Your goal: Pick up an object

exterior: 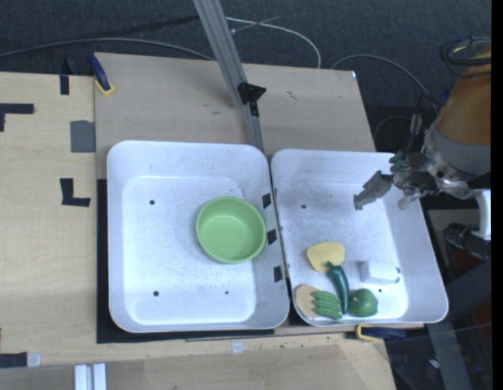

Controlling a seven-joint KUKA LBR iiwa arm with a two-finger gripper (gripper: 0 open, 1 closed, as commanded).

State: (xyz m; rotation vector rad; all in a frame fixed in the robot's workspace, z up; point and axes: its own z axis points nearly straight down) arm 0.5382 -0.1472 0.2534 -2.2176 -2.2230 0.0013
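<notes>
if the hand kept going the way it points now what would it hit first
Likely the bare floor of the right bin: the hand points down-left toward it, with the yellow piece well off that line. Its height above the bin is unclear.

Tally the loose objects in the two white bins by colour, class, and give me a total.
Green: 4 – bowl, pepper, round fruit, leafy piece
Yellow: 1 – flat piece
White: 1 – block
Total: 6
</notes>
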